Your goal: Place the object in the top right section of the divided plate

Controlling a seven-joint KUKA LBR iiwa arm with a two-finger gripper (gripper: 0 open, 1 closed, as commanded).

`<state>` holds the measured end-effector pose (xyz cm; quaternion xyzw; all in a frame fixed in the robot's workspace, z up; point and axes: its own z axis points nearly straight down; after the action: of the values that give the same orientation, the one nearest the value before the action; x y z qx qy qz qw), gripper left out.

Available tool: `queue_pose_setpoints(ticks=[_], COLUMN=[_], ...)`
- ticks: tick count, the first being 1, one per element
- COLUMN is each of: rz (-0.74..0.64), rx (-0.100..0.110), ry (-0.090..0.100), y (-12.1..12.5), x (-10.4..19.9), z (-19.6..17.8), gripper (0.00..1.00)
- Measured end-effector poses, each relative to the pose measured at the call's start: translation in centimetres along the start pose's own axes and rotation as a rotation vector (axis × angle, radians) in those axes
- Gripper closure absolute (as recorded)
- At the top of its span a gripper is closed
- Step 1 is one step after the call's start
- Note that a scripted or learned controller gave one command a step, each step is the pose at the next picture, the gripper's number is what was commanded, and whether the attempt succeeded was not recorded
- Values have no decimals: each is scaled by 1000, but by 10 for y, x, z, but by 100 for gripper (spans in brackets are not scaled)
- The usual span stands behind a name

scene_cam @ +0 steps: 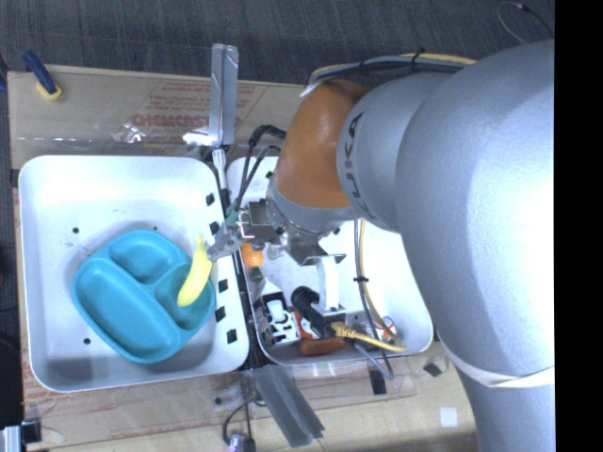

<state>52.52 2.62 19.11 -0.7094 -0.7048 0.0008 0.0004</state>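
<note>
Banana (195,273), one, yellow, lies tilted over the right edge of the one blue divided plate (113,299) in the left of two white bins (47,252), its upper tip just beside the gripper (226,238); I cannot tell the gripper's state. The grey arm (471,205) hides much of the right bin (400,295), where one reddish thing (320,347) lies

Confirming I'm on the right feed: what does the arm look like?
A bulky, rounded grey arm with a glossy orange band above the wrist, dark KUKA lettering beside it, and thin black cables looping near the wrist.
</note>
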Motion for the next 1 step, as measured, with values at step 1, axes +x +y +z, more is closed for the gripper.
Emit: queue_pose_setpoints(ticks=[1], rz=[-76], rx=[4], ry=[1], y=[-17], x=[-40], z=[1], gripper=[0])
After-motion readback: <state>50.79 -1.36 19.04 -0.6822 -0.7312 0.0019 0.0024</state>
